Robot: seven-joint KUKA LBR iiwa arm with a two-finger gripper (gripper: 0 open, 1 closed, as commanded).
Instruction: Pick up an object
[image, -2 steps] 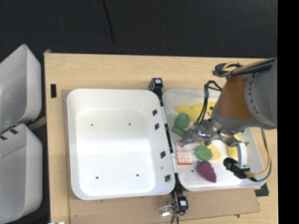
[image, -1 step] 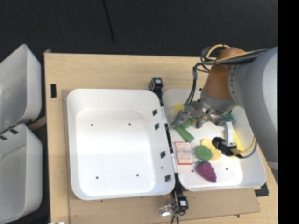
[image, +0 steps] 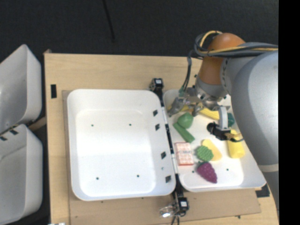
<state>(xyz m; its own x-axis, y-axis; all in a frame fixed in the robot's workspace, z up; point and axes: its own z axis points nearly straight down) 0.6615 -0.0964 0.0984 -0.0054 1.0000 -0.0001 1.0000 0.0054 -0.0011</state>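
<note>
Camera view — pink-labelled box (image: 183,153), lettering unreadable

White bins (image: 112,144) on a tan wooden bench (image: 117,62); lower right of frame holds a purple grape bunch (image: 206,171), green toys (image: 184,125), yellow pieces (image: 236,148) and a pink-patterned card (image: 183,153) (print unreadable); arm (image: 255,97) grey, banded orange

My workspace, seen from above: a pale wooden bench (image: 117,71) stands on a dark, carpet-like floor (image: 117,18), across which a thin black line (image: 107,13) runs at a slant. At the left edge, two white rounded cushion-like shapes (image: 16,88) lie one above the other, the upper touching the bench's corner. Lighting is even, with soft shadows
</note>
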